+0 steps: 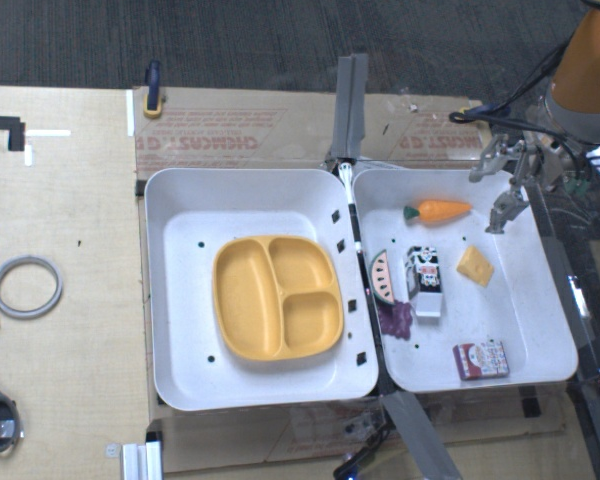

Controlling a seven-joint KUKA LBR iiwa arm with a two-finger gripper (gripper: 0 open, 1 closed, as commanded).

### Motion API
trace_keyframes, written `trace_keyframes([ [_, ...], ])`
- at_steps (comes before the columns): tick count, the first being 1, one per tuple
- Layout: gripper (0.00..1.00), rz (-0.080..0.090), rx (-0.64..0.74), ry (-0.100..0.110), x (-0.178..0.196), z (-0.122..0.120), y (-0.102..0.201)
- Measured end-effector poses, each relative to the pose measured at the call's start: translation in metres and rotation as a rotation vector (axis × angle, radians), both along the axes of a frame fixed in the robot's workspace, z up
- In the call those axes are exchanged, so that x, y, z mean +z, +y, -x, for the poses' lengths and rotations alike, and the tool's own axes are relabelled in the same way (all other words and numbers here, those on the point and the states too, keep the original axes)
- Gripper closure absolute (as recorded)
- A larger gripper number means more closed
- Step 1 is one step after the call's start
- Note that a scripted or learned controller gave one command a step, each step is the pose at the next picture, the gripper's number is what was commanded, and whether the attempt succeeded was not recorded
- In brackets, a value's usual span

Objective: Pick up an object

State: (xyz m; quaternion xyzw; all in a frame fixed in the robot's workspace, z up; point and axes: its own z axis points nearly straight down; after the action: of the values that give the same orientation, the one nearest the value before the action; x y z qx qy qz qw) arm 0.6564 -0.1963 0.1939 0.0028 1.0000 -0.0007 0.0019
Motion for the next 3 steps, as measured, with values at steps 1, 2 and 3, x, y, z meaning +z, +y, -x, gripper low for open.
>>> trace_keyframes([
  [1,0.0,-0.002,-0.333,0.001,-0.101,0.036,0.024],
  [2,0.0,0.003,-0.275,0.02,-0.103,0.015,0.088],
  [3,1.0,0.003,-0.273,0.002,-0.091,0.011,0.089],
])
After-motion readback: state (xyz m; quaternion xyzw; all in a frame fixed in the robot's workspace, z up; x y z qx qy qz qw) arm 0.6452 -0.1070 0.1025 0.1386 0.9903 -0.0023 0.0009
